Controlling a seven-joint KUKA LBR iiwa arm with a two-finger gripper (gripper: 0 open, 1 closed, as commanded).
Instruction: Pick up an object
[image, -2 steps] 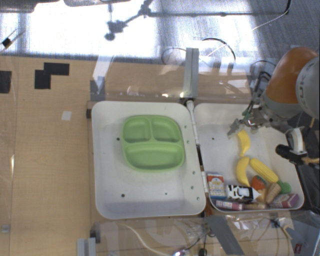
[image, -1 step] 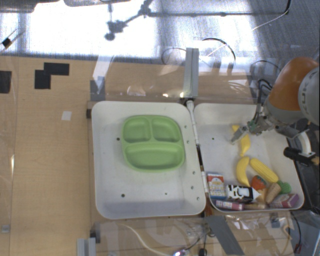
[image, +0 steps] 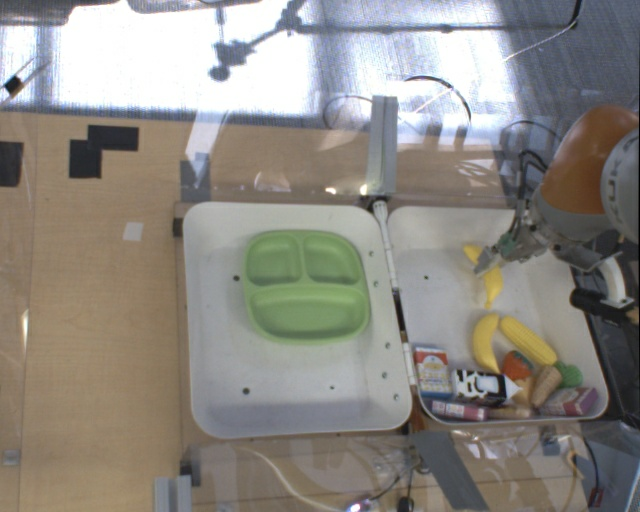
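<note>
— Looking down on the right bin, we see the gripper low over its upper half, right at a small yellow piece that lies apart from the other things.

— Is it holding that piece?

— We cannot tell; the fingers are too small and too dark against the wrist to read whether they stand wide or narrow, and nothing is plainly between them. The yellow piece seems to rest on the bin floor, its upper end just under the gripper's tip.

— So how do we do this step well?

— We judge the yellow piece is the target, since it sits alone. The other things crowd the lower edge of the same bin: a banana, a corn cob, a small carton, a black-and-white toy and more, touching one another. We should stay with the lone piece, centre the gripper over its middle rather than its end, and turn the wrist so the fingers close across its narrow side.

— What might spoil it?

— Closing on the tip could squirt the piece sideways. Going too shallow would let the pads slip over its rounded top. We would come straight down, close gently, then lift straight up before any sideways move.

— And the left bin?

— It holds a green divided plate, well apart from us; we leave it be
</note>
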